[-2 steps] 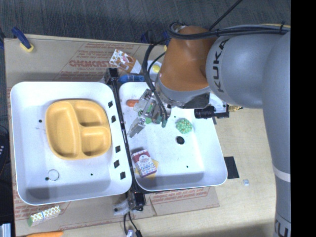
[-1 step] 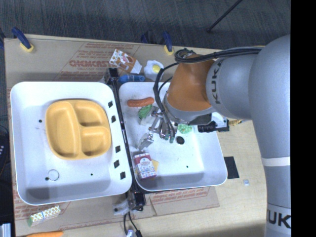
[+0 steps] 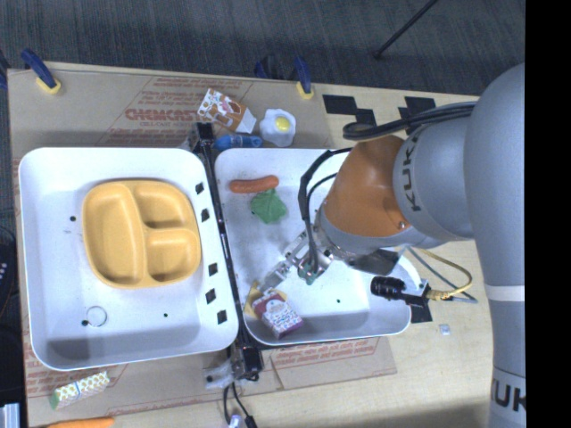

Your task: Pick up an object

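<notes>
Claw [image 3: 287, 273]: low in right bin [image 3: 357, 321]; grip state cannot be told
Snack packet [image 3: 276, 314]: at 7 o'clock from claw, near front wall
Sausage [image 3: 254, 185]: at 11 o'clock; green piece [image 3: 268, 207] beside it
Left bin [image 3: 53, 239]: yellow tray [image 3: 143, 232]

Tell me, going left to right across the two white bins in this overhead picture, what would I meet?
Left bin → yellow divided tray → right bin → small red-and-white packet → gripper → grey arm with orange band.
</notes>
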### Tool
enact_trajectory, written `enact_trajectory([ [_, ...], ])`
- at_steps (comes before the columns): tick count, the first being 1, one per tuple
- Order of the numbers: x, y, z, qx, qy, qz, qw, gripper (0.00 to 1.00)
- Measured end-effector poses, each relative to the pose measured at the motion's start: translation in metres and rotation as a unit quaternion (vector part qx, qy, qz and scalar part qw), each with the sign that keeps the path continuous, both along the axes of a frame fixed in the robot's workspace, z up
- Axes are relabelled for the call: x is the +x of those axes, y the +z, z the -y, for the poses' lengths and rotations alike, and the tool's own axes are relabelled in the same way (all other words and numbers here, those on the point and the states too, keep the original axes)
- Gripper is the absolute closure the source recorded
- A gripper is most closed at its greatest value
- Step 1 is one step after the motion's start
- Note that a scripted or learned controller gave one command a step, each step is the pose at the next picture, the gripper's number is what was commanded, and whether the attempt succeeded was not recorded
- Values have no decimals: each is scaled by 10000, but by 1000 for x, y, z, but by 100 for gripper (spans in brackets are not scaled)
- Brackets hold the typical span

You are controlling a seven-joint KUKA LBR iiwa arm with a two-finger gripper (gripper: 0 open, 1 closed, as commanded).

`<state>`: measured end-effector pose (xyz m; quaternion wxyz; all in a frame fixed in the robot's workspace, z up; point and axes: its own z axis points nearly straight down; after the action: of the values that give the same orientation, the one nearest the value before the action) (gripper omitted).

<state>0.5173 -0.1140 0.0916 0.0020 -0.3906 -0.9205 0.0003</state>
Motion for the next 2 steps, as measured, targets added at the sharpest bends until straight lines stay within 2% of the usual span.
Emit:
enact_trajectory([
  [1, -17, 29, 3, 5, 431, -3, 9991, 0],
  [2, 3, 3, 0, 26, 1730, -10, 9849, 0],
])
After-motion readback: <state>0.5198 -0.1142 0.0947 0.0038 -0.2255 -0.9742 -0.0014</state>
